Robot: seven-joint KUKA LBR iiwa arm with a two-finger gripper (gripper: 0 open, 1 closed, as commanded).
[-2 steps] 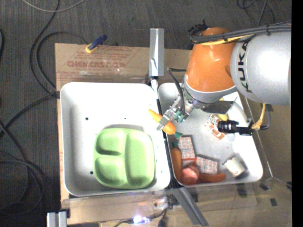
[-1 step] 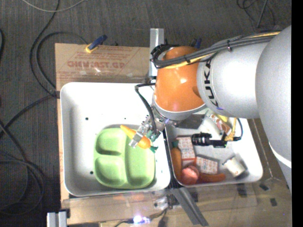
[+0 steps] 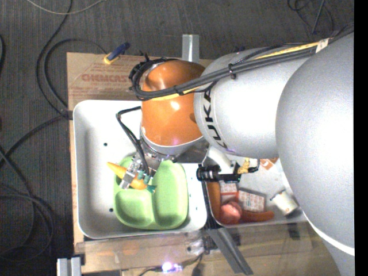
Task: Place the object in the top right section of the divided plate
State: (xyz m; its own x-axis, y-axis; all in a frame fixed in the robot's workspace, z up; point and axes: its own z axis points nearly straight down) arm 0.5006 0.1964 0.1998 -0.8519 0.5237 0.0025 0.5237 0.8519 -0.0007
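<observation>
The pincer [image 3: 136, 174] sits low over the green divided plate [image 3: 155, 203] in the left bin [image 3: 92, 154], beside an orange carrot-like object [image 3: 118, 169] — whether it grips, I cannot tell. A loose hold could drop it into the wrong section.

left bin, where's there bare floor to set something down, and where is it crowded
In the left bin, bare white floor runs along the far-left wall and the upper left corner, bordered by the green divided plate below and the arm's orange band to the right. The lower middle is crowded: the plate, the gripper and an orange object sit there.
</observation>
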